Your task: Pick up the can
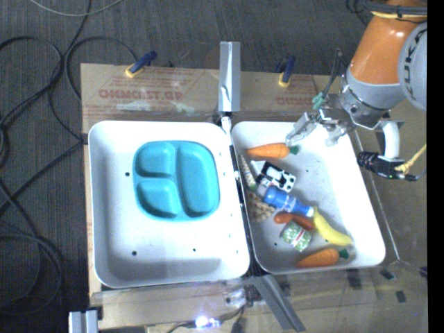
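The can [296, 236], small with a green, white and red label, lies on its side near the front of the right bin [361, 186]. It sits between a red chili [293, 220] and an orange carrot [319, 257]. My gripper [316, 134] hangs open over the bin's far edge, well behind the can, with nothing between its fingers. Its left fingertip [295, 140] is just right of a second carrot [268, 150].
The right bin also holds a blue bottle [286, 200], a black and white box [276, 177], a banana [329, 230] and a brown textured piece [258, 207]. A blue divided tray [177, 179] lies in the left bin [111, 248]. A metal post [229, 82] stands behind the bins.
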`<state>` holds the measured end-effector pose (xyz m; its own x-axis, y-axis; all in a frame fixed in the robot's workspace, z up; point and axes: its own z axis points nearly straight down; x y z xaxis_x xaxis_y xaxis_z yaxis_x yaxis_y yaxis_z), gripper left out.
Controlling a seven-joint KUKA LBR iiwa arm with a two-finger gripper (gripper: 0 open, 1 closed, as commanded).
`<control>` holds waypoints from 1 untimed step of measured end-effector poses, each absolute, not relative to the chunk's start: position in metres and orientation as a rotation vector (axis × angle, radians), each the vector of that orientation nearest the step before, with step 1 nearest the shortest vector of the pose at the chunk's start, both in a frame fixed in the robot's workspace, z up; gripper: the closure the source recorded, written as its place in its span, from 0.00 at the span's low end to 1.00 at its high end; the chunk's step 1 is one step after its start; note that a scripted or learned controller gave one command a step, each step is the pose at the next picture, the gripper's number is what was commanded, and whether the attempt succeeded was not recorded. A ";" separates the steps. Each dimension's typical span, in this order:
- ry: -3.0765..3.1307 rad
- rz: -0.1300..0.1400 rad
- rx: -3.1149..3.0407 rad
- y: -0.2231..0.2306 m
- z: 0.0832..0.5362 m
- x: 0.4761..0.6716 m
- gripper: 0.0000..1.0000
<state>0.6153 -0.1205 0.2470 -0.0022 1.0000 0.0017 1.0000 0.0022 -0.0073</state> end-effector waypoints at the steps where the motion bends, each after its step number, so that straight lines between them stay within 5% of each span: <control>1: -2.261 0.009 -2.174 -0.208 0.115 0.659 0.00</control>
<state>0.6591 -0.2077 0.1154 -0.0393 0.9992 -0.0005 0.9992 0.0393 -0.0076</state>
